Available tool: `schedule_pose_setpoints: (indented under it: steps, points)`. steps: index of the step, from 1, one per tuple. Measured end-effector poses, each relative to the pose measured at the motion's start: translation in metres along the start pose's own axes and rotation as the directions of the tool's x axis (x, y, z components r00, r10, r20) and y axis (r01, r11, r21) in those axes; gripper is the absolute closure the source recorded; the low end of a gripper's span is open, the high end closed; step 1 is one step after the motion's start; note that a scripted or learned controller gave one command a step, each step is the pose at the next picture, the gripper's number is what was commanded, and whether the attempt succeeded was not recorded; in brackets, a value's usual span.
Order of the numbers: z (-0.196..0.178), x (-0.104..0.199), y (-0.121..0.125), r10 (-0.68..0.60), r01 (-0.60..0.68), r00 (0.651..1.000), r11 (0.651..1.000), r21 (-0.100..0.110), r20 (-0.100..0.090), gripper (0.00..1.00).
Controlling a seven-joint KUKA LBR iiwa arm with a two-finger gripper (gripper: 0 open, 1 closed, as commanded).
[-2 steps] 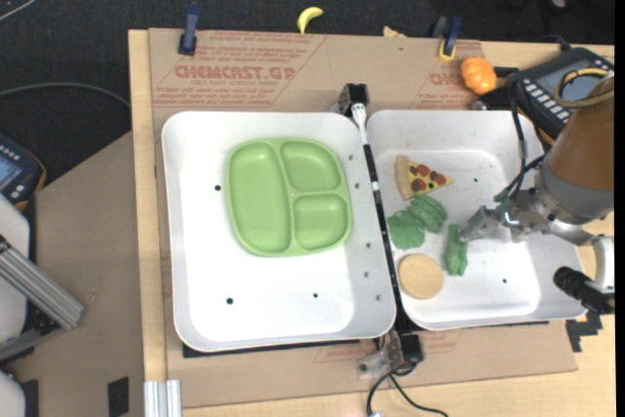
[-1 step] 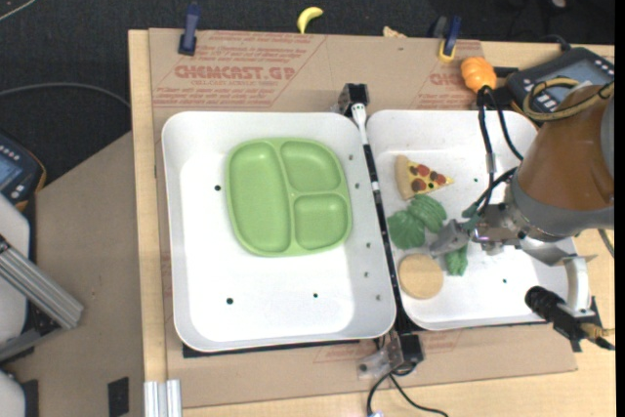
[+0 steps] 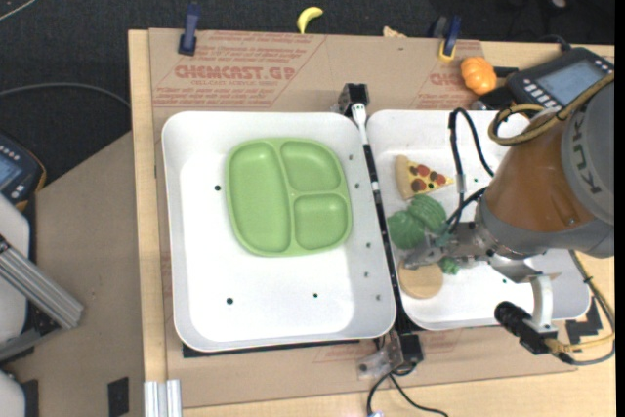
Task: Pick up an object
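Green toy (image 3: 415, 222), centre-right of frame, beneath gripper (image 3: 430, 254); finger state cannot be told. Crowding tan disc (image 3: 422, 282) may spoil grasp.

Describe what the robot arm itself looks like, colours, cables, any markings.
The arm is a thick rounded grey body with a broad orange band above the wrist and part of dark lettering on the grey casing. Black cables loop beside it. Its pincer is a small dark metal piece at the tip.
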State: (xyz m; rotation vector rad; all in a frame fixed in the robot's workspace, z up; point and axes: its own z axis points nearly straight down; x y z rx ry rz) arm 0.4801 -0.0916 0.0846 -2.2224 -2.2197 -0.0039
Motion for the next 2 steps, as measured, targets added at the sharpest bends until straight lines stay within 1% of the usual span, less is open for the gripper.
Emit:
schedule_pose_setpoints:
  steps: [1,2]
  points:
    - [-0.014,-0.001,0.002,0.0,0.0,1.0,1.0,-0.009,0.002,1.0]
    - [-0.106,0.068,0.059,-0.011,0.011,1.0,1.0,-0.012,0.001,1.0]
